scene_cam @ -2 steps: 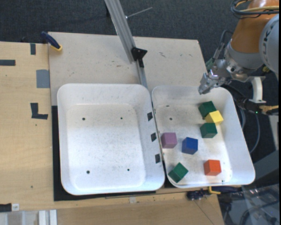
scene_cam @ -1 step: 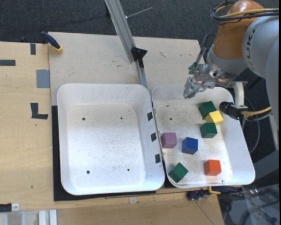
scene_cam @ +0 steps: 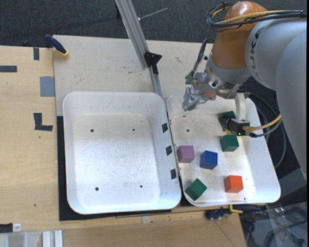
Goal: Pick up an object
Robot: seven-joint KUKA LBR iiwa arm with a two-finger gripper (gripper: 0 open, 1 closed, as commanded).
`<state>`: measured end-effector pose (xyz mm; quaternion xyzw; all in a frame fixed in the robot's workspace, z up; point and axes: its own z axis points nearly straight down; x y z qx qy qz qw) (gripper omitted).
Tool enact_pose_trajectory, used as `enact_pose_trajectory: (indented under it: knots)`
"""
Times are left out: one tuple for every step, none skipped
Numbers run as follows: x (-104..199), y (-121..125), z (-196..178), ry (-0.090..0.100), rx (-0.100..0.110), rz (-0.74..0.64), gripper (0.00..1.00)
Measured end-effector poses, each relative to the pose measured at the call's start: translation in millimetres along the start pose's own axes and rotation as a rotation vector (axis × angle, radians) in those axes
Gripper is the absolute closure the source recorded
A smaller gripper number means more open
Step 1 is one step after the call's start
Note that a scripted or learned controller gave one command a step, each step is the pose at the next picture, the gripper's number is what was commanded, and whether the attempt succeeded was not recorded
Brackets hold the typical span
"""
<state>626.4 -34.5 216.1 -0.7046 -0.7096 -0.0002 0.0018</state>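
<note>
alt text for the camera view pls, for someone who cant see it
A grey and orange robot arm's gripper hovers over the far end of the right white bin, which holds purple, blue, orange and two green cubes.

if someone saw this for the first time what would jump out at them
First the big grey arm with its orange band, reaching in from the right, its gripper hanging over the far end of the right bin. Next the coloured blocks scattered in that bin: a purple block, a blue block, an orange block and two green blocks. The left bin lies alongside it.
</note>
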Motion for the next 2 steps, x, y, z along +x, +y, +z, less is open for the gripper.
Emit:
enact_pose_trajectory:
  knots:
    - [53, -7, 4, -0.001, 0.000, 0.000, 1.00]
    - [109, -22, 8, -0.001, 0.001, 0.000, 1.00]
